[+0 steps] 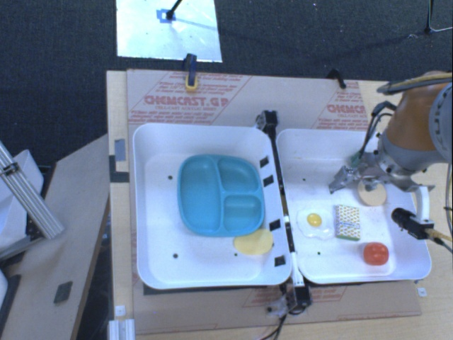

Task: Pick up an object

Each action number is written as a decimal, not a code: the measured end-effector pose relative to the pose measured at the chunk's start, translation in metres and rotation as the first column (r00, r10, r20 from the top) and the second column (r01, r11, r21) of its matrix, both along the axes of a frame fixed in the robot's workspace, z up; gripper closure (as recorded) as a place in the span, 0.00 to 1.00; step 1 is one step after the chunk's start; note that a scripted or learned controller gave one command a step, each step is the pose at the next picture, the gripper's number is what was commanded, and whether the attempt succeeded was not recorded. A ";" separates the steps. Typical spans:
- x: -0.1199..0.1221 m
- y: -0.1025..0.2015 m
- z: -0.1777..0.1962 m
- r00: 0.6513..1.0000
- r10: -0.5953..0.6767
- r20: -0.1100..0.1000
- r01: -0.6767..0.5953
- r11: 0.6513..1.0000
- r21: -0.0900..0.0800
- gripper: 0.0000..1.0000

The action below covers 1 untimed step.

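The right bin (322,137) holds a toy fried egg (314,222), a patterned green-and-white block (347,222), a red tomato-like ball (376,253) and a tan round disc (372,195). My gripper (369,184) hangs over the right side of this bin, directly above the tan disc, which it partly hides. Its grey fingers (340,182) are spread apart and the gripper is open, with nothing held between them. The egg and block lie just in front and to the left of it.
The left bin (152,147) bears a blue divided plate (218,195) and a pale yellow piece (253,242) at its front right. A black-clipped divider (274,183) separates the bins. A black fitting (410,224) on the arm overhangs the right bin's right side.
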State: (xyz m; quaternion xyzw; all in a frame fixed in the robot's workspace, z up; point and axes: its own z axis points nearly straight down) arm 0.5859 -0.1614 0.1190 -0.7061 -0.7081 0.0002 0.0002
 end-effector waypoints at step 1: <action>0.000 0.001 -0.036 1.000 -0.002 -0.001 0.002 1.000 0.000 0.00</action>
